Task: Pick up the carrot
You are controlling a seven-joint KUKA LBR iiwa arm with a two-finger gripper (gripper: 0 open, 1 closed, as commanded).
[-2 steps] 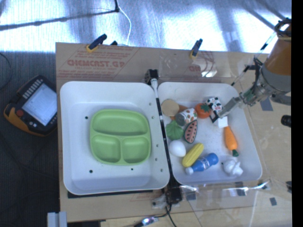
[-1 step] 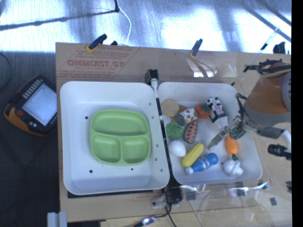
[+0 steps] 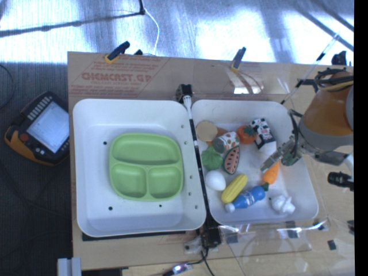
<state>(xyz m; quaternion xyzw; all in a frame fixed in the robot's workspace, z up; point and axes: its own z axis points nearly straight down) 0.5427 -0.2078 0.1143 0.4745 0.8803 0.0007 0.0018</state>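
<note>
Carrot [image 3: 272, 173] lay in the right bin [image 3: 305, 194], a short orange taper, smooth and likely hard plastic, directly under the end effector [image 3: 280, 158] and apparently touching it at its upper end. Whether the end effector was apart or together could not be told; grey metal blurred into orange at that spot.

Risk sat mostly in the crowding. Just beyond the carrot's lower tip, toward the bin's near edge from the end effector, lay a blue bottle [image 3: 249, 197], and past that a yellow corn cob [image 3: 234, 188], both rounded and glossy. A small white lumpy toy [image 3: 281, 203] rested below the end effector. A slick tapered shape could squirt out of a pinch taken near its narrow end, and a skewed descent might shove it against the bottle rather than trap it.

Further from the end effector, toward the bin's middle, were a watermelon slice [image 3: 232, 159] with dark seeds, a white egg [image 3: 215, 180] and a black-and-white cow figure [image 3: 261, 132]. The green divided plate [image 3: 146, 165] sat well apart in the left bin [image 3: 92, 211].
</note>
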